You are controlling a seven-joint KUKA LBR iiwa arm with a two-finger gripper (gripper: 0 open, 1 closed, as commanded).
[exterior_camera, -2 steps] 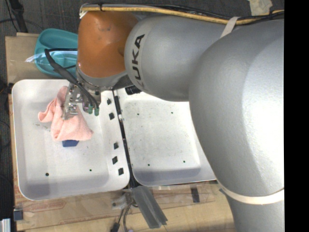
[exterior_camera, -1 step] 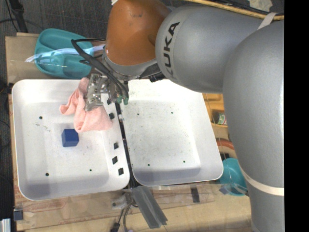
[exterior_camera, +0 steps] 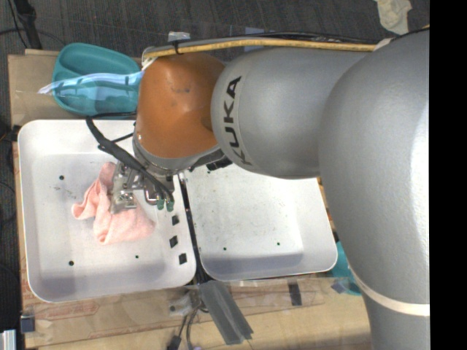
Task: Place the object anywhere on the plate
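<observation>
Grey arm (exterior_camera: 306, 100) over two white bins, claw (exterior_camera: 135, 189) on pink cloth (exterior_camera: 109, 210) in left bin (exterior_camera: 44, 268)

A robot lab or test cell. A big grey KUKA arm (exterior_camera: 306, 100) fills the view from 3 o'clock, over a wooden worktop (exterior_camera: 44, 308) carrying 2 white bins (exterior_camera: 44, 268) side by side. Cables (exterior_camera: 109, 141) trail off its wrist, and dark carpet (exterior_camera: 109, 13) shows at 12 o'clock.
</observation>
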